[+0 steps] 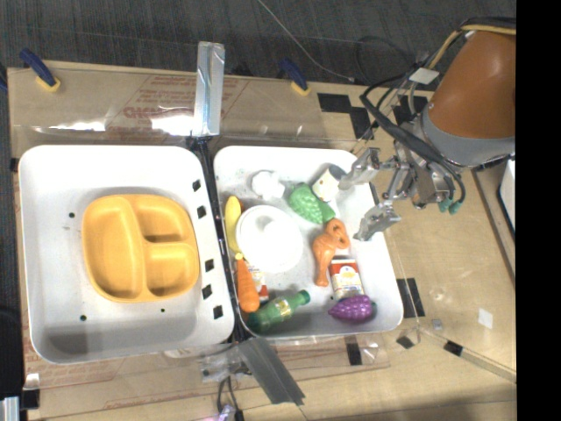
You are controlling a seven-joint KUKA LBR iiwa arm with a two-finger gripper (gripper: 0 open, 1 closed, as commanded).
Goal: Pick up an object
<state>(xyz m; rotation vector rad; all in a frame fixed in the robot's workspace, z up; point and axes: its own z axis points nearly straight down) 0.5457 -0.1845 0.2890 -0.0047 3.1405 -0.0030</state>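
Grapes (351, 309) lie nearest the camera, below my tool (367, 196). Beside them a small bottle (346, 278), then an orange toy (330, 242) just left of my tool, whose fingers stand apart, holding nothing. Green toy (309, 203) lies farther left.

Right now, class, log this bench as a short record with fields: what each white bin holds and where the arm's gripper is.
left bin: yellow plastic divided tray
right bin: white round bowl, green ridged toy, orange toy figure, purple grape bunch, green bottle, orange carrot, yellow banana, small labelled jar
gripper: over the right bin's far right edge, fingers spread, nothing between them
task status: no object picked yet
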